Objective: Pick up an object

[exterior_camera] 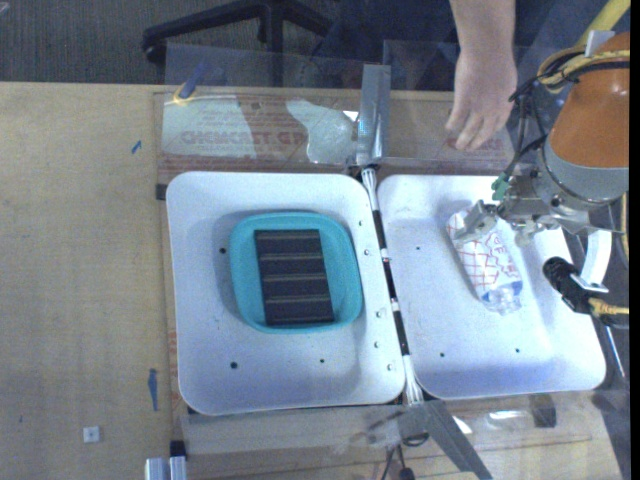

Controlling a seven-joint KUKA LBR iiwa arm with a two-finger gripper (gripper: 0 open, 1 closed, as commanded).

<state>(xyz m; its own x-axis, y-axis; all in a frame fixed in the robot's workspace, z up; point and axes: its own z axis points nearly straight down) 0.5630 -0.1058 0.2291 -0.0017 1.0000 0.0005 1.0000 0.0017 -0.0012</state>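
Note:
A crumpled white wrapper with red and blue print (487, 258) lies in the right bin (440, 348), toward its far right side. My gripper (512, 211) hangs over the far right corner of that bin, just above the wrapper's upper end. The grey wrist with its orange band (592, 118) rises behind it. In the left bin (200, 368) sits a teal tray holding a black ribbed block (293, 275).
A person's hand and forearm (482, 78) reach down over the far edge beyond the right bin. A clear plastic panel with a label (250, 133) lies behind the bins. A metal divider (373, 118) stands between them at the back.

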